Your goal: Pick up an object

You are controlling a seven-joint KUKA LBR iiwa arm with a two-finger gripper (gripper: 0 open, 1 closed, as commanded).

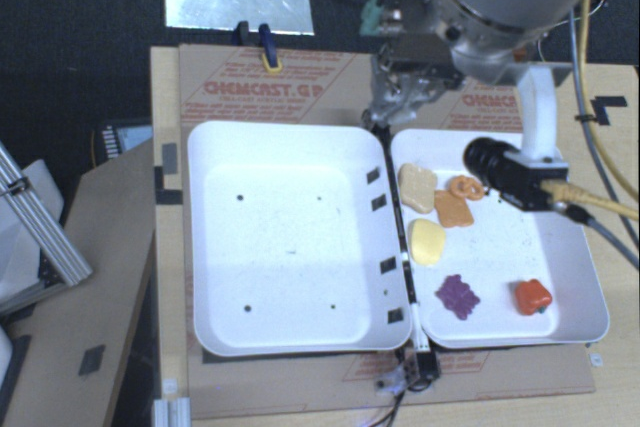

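Plastic toy food lies in the right bin (585, 315): a tan bread slice (418, 187) near the divider, an orange pretzel (465, 186) beside it, an orange wedge (454, 210) touching the pretzel from below, a yellow piece (427, 241) lower down by the divider, purple grapes (458, 296) toward the front, and a red pepper (532, 296) near the front right corner; the left bin (200, 215) stands alongside; the gripper (392, 111) hangs over the back rim where the two bins meet, apart from every piece, and its fingers cannot be made out clearly, so I cannot tell how far they are spread, nor does anything show between them; all the pieces look light, stiff and smooth, likely to slip or skate on the bin floor if pinched off-centre; the pepper seems the best choice, standing alone and bulky, taken across its middle; the bread, flat and close to the wall, would probably be harder to get fingers around
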